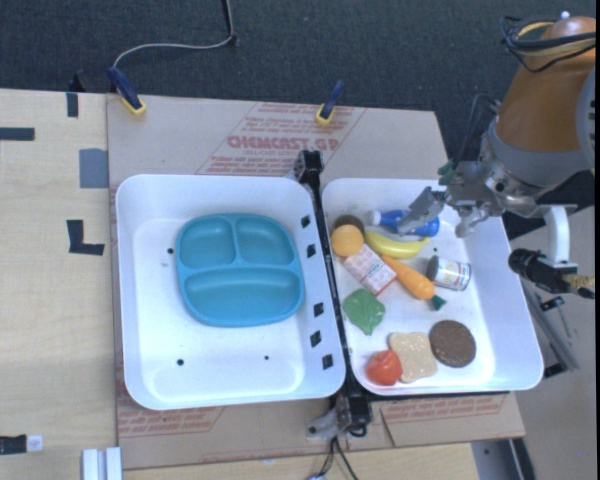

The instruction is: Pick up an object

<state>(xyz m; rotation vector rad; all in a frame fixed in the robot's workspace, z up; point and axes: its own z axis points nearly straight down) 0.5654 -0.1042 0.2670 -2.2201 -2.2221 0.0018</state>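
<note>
You see the fingers (pixel 442 215) spread wide over the far end of the right bin (pixel 515 353), holding nothing between them. One finger tip hangs just above a blue and white bottle (pixel 405 220) lying on its side; the other finger hangs past the bin's right wall.

Just under and to the left of the fingers lies a yellow banana (pixel 392 244), curved, touching the bottle. Left of that sits a round orange fruit (pixel 347 239). Nearer you than the fingers lie an orange carrot (pixel 412 278), a pink and white packet (pixel 369 270) and a small silver can (pixel 449 273) on its side. Farther toward you are a green leafy piece (pixel 364 310), a brown round patty (pixel 452 343), a slice of bread (pixel 413 355) and a red tomato (pixel 383 368).

Well left of the fingers, the left bin (pixel 145 368) holds a blue divided plate (pixel 240 269).

The bottle is partly hidden by the finger, and its label is too small to read. A dark item behind the orange fruit is hard to make out.
</note>
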